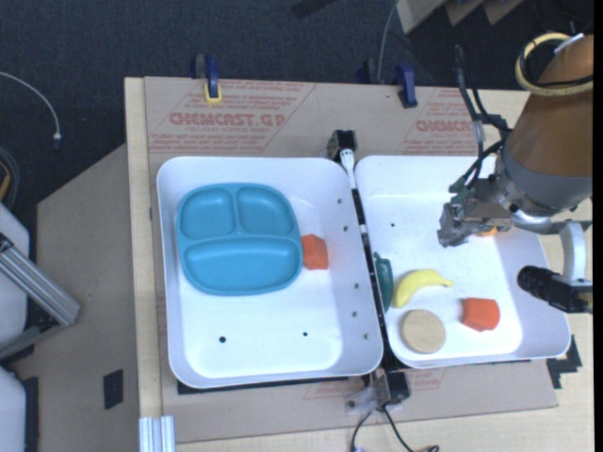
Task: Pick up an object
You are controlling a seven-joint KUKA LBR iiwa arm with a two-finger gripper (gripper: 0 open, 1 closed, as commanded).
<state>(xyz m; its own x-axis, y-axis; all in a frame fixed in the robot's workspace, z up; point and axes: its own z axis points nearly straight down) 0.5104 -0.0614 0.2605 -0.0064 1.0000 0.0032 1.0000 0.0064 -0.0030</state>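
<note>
Banana (pixel 420 284) is the nearest candidate to your pincer (pixel 462 226): it lies in the right bin (pixel 528 347), toward that bin's near-left part, its long axis running roughly left to right with a slight rise to the right, the curve arching upward in the view. You will find a green item (pixel 383 279) touching or just beside its left end, against the bin's left wall. A round tan disc (pixel 423 330) sits just below the banana, near the front edge. A red-orange object (pixel 481 314) lies to the right of the disc, apart from it. A small orange item (pixel 485 231) shows just beside the pincer, partly hidden by it.

Your pincer hangs over the middle of the right bin, above and to the right of the banana. Whether it is spread or pressed together cannot be told from this view; nothing is seen between its tips.

In the left bin (pixel 188 347) you have a blue divided tray (pixel 237 238) with an orange block (pixel 315 251) touching its right edge.
</note>
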